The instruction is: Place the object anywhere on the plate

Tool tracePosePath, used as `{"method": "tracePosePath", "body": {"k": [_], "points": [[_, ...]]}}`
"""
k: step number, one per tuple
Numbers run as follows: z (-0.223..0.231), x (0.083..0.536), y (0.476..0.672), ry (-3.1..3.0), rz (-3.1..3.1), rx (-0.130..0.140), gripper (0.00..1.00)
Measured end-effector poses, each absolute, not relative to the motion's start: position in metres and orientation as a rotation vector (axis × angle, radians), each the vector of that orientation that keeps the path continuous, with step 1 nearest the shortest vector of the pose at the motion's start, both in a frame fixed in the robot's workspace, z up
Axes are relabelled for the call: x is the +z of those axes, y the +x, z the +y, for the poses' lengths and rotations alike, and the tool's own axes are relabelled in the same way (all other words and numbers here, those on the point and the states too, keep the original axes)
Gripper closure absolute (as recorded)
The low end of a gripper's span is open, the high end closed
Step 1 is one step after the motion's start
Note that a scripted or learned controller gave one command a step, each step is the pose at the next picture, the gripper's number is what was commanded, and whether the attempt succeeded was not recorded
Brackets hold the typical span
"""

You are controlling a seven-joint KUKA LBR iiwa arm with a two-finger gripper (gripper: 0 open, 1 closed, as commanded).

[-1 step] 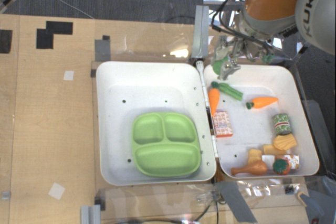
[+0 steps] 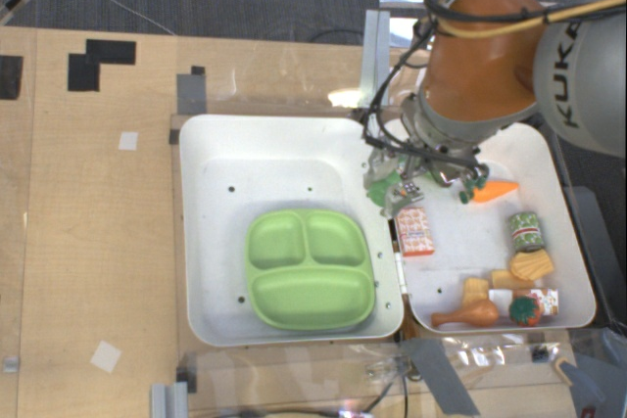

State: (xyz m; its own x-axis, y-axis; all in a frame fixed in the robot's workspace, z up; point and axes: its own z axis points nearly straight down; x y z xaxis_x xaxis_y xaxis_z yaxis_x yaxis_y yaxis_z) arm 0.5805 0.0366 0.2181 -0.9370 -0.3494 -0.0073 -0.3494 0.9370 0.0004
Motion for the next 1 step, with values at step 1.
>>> {"method": "tracePosePath", "body": {"k": [1], "points": [[0.0929,0.2059,0.5176,-0.634,3.07,0.005,1.0]]}}
